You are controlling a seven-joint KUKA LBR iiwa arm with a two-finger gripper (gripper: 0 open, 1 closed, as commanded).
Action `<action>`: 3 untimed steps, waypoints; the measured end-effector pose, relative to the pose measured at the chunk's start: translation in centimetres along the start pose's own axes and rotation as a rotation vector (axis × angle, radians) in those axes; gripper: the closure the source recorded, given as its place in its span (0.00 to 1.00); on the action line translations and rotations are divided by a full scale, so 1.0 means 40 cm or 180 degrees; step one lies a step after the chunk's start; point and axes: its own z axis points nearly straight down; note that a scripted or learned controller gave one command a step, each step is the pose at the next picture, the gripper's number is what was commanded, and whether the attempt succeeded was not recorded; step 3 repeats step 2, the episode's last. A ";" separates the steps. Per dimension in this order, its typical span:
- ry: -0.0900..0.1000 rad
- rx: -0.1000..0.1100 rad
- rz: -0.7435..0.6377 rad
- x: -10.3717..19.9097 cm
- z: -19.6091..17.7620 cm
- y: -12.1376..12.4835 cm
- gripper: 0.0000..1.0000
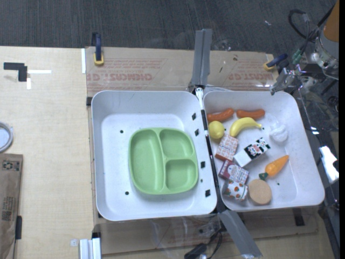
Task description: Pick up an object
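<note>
Desk (43,144), left side: tape roll (2,138) at the edge, brown paper bag (9,198) below it.

Left bin (102,144): 1 green tray (163,161) with 3 compartments, lying flat, nothing in it.

Right bin (302,188): all the candidates. Lemon (216,129) by the left wall, 2 sausages (221,115) at the top edge, banana (244,125) just right of the lemon. Below: small cartons (228,146) packed close, a black-and-white carton (256,149), a round biscuit (260,192) at the bottom, a carrot (276,166) lying apart toward the right.

Judgement: toy food, probably light, stiff and smooth, so liable to slip. The carrot looks the easiest pick, with free space round it; grip across its thick middle. The cartons touch each other, leaving poor finger room.

Arm at the upper right, the tool (288,80) above the bin's far-right corner, well apart from every item. Cannot tell how wide it stands; nothing seen in it.
</note>
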 end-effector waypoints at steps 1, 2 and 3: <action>0.0000 -0.0002 -0.0489 0.043 0.258 -0.014 0.00; 0.0011 -0.0010 -0.1132 -0.079 0.402 -0.001 0.00; 0.0011 -0.0010 -0.1132 -0.079 0.402 -0.001 0.00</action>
